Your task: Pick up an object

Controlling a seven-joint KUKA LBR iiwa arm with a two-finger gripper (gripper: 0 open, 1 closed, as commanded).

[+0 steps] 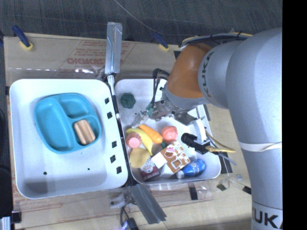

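Your gripper point(152, 111) is down inside the right shallow white bin point(140, 87), near the middle of its far half. From this slant you cannot tell whether it is apart or together, and nothing can be seen held in it. Above it, the orange band of the grey arm point(191, 75) covers the bin's far right corner. Just to the gripper's left, a small dark green round object point(127, 99) lies on bare bin floor, apart from the rest. Nearer to you the other objects crowd together: an orange and yellow elongated toy point(147, 132), a pinkish red ball point(169, 133) beside it, a small pink and red round piece point(134, 140), a yellow rounded lump point(138, 157), a brown and white patterned box point(175, 157), a blue and white bottle point(193, 168) and a dark red packet point(149, 173) at the near wall. The left white bin point(57, 178) holds a blue divided plastic tray point(53, 123) with a brown sausage-shaped roll point(84, 131) in one compartment.
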